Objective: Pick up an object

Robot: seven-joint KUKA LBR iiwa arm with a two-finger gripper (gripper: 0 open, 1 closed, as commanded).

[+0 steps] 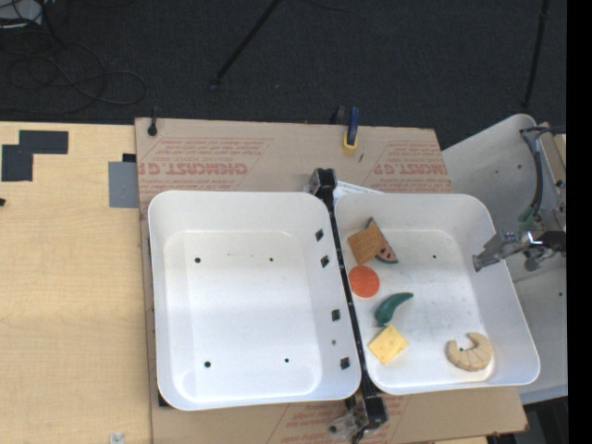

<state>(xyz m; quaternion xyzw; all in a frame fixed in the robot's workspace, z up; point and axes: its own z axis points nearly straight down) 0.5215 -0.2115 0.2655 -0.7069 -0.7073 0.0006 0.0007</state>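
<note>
**Two bins, five items in the right one**

Left bin (176, 248): white, shallow, bare floor with a few small dark dots. It touches the right bin (504, 340) along a shared middle edge fitted with black clips. Both sit on a cardboard sheet (231, 160) over a wooden bench (65, 294).

Right bin, contents grouped toward its left side:
- brown wedge (369, 244), far left, lying flat, a dark piece at its right edge.
- orange disc (363, 282), just nearer than the wedge, close to the divider.
- green curved piece (392, 306), right of the disc, near it.
- yellow block (388, 345), just nearer than the green piece, almost touching it.
- tan ring-shaped piece (470, 352), near right corner, well apart from the others.

Gripper (499, 250): at the right bin's right rim, above the floor, well apart from every item. Nothing between its fingers. Whether it is apart or together, cannot tell; too small and blurred.
</note>
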